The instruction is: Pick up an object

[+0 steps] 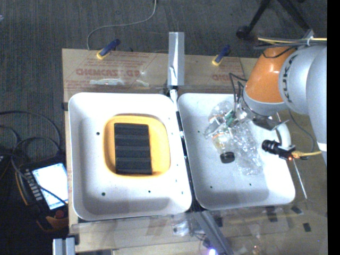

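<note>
my pincer sits low over the far part of the right white bin, buried in a crumpled clear plastic wrapper that sprawls from the bin's far middle toward its right side; whether my pincer is open or closed i cannot tell, since the plastic and my own wrist hide it. a small black round cap-like piece lies just beside the wrapper on its left, near edge. in the left white bin rests a yellow rounded-square tray with a black ribbed block in it, well apart from me. i judge the wrapper is my target. it could go wrong easily: thin slick film may slide out as i lift, or i may pinch only a loose fold and drag the cap along.
</note>
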Available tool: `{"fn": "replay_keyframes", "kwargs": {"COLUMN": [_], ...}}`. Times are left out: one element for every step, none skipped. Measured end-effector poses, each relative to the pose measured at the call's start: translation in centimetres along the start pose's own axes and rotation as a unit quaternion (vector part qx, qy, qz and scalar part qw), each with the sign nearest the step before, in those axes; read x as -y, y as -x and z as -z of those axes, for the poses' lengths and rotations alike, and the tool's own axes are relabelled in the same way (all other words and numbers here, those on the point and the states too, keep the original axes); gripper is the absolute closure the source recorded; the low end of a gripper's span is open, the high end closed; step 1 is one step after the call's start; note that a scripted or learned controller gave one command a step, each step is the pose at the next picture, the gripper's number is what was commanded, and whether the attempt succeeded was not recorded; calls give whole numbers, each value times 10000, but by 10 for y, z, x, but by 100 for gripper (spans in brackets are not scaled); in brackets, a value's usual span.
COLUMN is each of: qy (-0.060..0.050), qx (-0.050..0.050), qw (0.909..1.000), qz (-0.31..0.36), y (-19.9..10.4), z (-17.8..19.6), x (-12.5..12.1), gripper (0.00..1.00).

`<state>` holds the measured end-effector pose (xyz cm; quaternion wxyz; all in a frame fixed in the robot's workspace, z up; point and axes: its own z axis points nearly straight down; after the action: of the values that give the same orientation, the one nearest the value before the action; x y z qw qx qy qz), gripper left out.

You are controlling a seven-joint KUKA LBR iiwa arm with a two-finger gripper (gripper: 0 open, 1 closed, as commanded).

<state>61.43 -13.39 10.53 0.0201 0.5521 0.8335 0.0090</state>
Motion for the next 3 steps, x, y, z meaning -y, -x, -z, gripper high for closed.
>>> {"fn": "replay_keyframes", "kwargs": {"qy": [-35, -35, -21], "qx": [-21, -10, -9], "qw": [9997, 9993, 9993], "qz": [220, 366, 366], "y": [6, 22, 21], "z": [0, -1, 9], "x": [-4, -7, -8], "gripper": [0, 0, 100]}}
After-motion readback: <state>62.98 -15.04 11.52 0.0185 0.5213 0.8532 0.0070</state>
